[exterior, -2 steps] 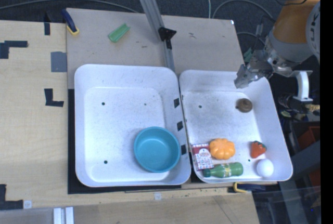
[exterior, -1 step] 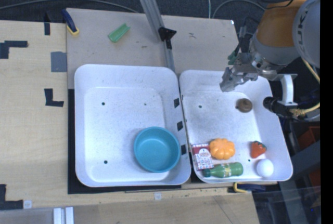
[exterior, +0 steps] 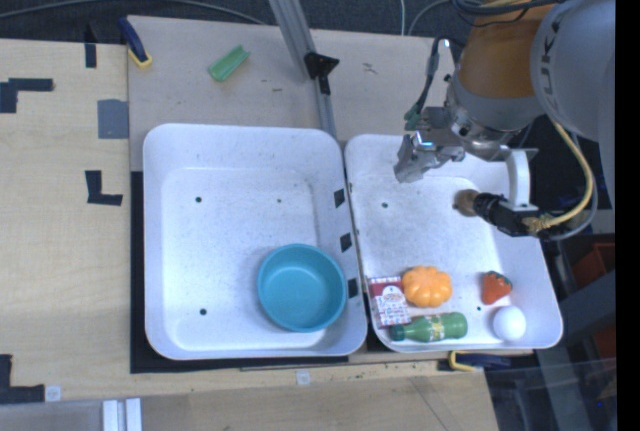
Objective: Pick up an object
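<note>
Wooden table (exterior: 60,219) with two white bins, the arm reaching over the right bin (exterior: 400,219).
The hand (exterior: 412,162) hangs above that bin's far end; whether it is open or closed cannot be told, and nothing shows in its grip. Well nearer the camera than the hand lie a small orange pumpkin (exterior: 426,286), a green bottle (exterior: 430,327), a red carton (exterior: 388,303), a strawberry (exterior: 496,287) and a white egg (exterior: 509,323). A blue bowl (exterior: 301,286) sits in the left bin (exterior: 200,179).

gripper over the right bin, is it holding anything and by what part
Nothing is held. The gripper hangs over the bare upper part of the right bin, apart from the objects, which all lie along the bin's near edge.
</note>
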`<state>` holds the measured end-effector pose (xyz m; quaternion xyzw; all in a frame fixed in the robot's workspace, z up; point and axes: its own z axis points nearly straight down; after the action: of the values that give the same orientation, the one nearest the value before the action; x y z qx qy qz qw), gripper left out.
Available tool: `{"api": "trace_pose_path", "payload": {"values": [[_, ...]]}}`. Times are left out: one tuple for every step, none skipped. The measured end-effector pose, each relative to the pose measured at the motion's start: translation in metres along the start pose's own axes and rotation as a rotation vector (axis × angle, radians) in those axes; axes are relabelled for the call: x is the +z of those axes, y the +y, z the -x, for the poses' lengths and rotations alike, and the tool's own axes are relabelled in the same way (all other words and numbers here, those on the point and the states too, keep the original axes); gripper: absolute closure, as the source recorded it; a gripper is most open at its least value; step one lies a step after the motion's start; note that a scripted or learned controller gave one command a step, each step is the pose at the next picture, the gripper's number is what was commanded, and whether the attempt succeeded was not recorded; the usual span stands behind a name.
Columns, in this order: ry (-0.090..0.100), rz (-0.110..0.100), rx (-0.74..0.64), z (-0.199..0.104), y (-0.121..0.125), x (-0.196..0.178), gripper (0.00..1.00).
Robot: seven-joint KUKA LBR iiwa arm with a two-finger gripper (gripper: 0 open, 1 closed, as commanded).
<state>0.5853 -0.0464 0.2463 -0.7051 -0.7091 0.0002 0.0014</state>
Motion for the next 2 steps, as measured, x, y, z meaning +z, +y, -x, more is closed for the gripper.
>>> {"api": "trace_pose_path", "payload": {"values": [[0.0, -0.001, -0.001, -0.053, -0.022, -0.006, 1.0], [-0.001, -0.002, 0.0, -0.098, -0.034, 0.007, 1.0]]}}
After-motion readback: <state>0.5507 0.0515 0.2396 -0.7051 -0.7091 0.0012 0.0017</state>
